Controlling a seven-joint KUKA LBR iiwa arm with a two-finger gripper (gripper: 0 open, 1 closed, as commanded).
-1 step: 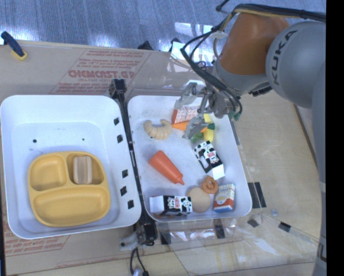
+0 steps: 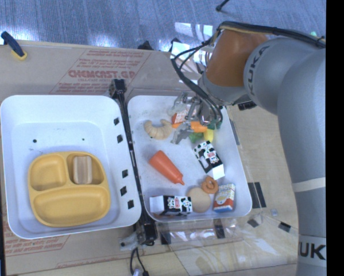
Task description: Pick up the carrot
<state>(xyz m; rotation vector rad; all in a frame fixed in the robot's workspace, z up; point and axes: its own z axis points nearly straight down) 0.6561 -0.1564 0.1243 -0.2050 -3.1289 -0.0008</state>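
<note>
Camera view, nearest first: small cow-print milk cartons (image 2: 170,204) line the right white bin's (image 2: 238,171) front wall, so the orange tapered carrot (image 2: 166,167) lies clear mid-bin, easy to reach. Farther back, the claw (image 2: 190,121) hovers among toys beside a croissant (image 2: 158,129), its state impossible to tell; the grey arm (image 2: 286,85) bends down from the right.

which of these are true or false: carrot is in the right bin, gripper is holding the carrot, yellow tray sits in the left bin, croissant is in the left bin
1. The carrot lies in the right bin. True.
2. The gripper holds the carrot. False: the carrot lies on the bin floor, apart from the gripper, nearer the camera.
3. The yellow tray sits in the left bin. True.
4. The croissant is in the left bin. False: it lies in the right bin, beside the gripper.
</note>
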